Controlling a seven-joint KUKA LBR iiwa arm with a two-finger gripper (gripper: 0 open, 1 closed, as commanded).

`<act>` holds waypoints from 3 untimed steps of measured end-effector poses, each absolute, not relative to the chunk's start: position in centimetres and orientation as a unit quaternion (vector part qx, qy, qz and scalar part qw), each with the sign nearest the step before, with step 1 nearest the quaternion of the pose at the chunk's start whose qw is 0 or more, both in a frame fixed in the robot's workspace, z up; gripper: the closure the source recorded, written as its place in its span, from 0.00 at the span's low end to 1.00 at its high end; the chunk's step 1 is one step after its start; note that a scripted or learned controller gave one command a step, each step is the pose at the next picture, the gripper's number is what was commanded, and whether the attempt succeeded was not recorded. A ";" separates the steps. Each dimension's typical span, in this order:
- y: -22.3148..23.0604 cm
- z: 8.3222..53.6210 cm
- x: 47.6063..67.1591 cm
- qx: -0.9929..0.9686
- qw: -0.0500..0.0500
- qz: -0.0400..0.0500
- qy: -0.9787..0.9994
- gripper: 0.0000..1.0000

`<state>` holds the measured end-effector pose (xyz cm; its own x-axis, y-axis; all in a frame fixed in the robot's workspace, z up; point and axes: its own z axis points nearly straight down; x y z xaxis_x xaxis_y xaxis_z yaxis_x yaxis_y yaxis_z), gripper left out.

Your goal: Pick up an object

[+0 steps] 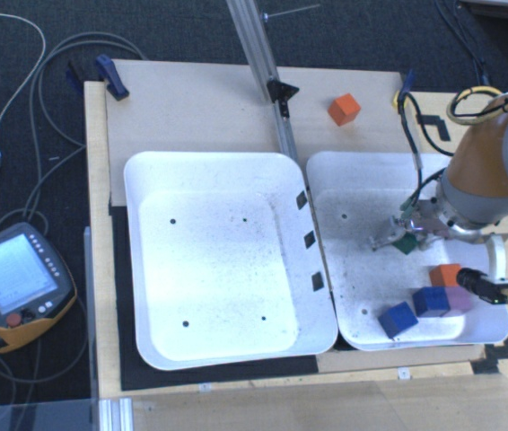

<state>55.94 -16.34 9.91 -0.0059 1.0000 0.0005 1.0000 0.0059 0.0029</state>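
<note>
My gripper (392, 239) is low in the right bin (353, 196), near its middle, with the grey and orange arm (483, 169) reaching in from the right. A small green object (407, 246) lies right at the gripper's tip, partly hidden by it; I cannot make out whether it is held. Toward the bin's front right corner sit two blue cubes (398, 319) (432, 301), a pale purple block (458, 300) and an orange block (448, 274), all apart from the gripper.
The left bin (146, 241) adjoins the right one. An orange cube (345, 109) rests on the bench behind the bins. A slanted metal pole (252, 39) stands at the back, and cables (416, 133) hang near the arm.
</note>
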 end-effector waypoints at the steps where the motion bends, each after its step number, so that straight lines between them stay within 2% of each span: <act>1: -16.2 10.0 59.8 0.706 0.002 0.001 0.708 0.00; 2: -16.2 11.1 59.7 0.706 0.002 0.001 0.708 1.00; 3: -8.8 10.0 66.2 0.704 0.001 0.003 0.710 1.00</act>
